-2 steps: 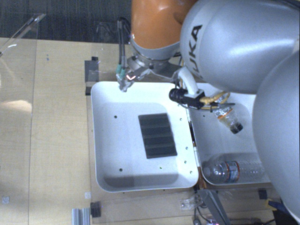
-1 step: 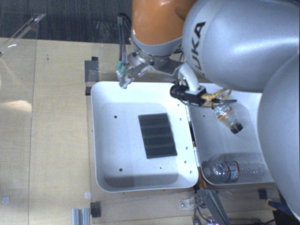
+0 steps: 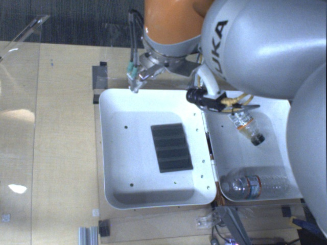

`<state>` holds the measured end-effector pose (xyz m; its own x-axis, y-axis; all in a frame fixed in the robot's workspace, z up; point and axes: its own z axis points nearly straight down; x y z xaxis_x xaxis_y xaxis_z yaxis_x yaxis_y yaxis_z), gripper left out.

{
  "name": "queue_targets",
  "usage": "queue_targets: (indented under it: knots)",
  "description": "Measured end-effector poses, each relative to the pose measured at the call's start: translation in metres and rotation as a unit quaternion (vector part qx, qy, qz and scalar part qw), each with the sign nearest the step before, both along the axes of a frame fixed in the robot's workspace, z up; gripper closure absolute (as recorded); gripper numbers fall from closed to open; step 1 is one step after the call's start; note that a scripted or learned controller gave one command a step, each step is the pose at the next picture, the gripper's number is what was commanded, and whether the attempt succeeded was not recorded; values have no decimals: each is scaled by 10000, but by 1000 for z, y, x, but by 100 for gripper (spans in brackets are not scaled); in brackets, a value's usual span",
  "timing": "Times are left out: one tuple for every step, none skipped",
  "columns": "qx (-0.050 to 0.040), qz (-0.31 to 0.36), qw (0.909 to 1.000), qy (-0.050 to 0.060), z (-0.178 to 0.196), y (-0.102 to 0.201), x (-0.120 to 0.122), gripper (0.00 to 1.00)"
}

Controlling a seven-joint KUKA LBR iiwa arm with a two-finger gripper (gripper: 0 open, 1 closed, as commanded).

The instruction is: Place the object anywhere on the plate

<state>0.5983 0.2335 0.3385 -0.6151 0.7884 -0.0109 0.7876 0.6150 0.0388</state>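
A dark ribbed rectangular plate (image 3: 172, 147) lies in the middle of the left white bin (image 3: 115, 152). My gripper (image 3: 136, 86) hangs over the back left rim of that bin, well behind and left of the plate, and I see nothing held in it. A small clear bottle (image 3: 246, 126) with a dark cap lies in the right bin (image 3: 278, 114). A larger clear plastic bottle (image 3: 255, 185) lies on its side along that bin's front wall. The big grey arm covers most of the right bin.
The arm's orange band and grey wrist (image 3: 173, 19) loom over the back of both bins. A black clamp with cables (image 3: 207, 99) hangs above the divide between the bins. Light wooden bench (image 3: 51, 137) stretches to the left.
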Motion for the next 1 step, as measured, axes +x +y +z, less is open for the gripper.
queue_targets:
  knots:
    - [10, 29, 10000, -35, 12, 1, 1, 100]
